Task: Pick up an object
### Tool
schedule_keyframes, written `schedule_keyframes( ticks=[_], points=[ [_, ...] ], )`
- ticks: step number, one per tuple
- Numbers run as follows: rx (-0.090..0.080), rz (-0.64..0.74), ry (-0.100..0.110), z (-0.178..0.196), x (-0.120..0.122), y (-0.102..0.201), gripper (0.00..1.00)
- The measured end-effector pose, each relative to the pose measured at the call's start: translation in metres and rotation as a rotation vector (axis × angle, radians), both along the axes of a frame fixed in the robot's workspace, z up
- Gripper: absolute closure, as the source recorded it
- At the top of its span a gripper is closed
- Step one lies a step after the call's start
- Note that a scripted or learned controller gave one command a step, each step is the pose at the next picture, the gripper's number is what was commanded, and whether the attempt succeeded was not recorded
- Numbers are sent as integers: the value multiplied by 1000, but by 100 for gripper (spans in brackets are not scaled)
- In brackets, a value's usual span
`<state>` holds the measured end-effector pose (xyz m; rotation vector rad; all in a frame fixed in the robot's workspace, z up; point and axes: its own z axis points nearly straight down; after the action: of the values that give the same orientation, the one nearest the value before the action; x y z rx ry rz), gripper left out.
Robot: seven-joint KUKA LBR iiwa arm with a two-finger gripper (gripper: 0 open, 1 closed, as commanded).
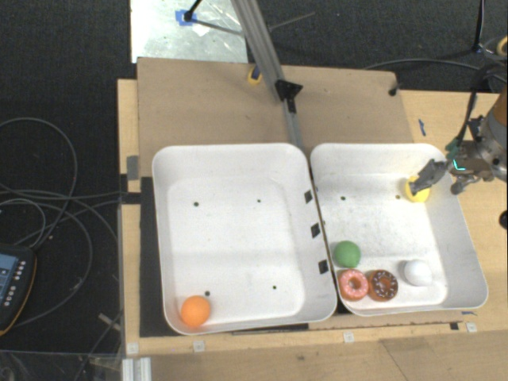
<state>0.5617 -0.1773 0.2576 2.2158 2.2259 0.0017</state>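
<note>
My gripper (439, 185) hangs over the far right side of the right bin (373, 155), and it is open with its two fingers spread. A small yellow object (417, 193) lies on the bin floor just under the left fingertip (422, 182), not between the fingers. Along the bin's near edge lie a green ball (346, 253), a pink donut (353, 284), a chocolate donut (382, 285) and a white ball (417, 273). An orange ball (195, 311) rests in the near left corner of the left bin (230, 153).
A grey pole (262, 38) slants down from the top to the wall between the two bins. The brown bench board (206, 101) lies behind the bins. Cables run over the dark floor at left.
</note>
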Motion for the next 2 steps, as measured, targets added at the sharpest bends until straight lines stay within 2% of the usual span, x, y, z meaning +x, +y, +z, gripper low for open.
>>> schedule_keyframes(
  ticks=[2],
  points=[
    [1,-3,6,-119,5,10,0]
  ],
)
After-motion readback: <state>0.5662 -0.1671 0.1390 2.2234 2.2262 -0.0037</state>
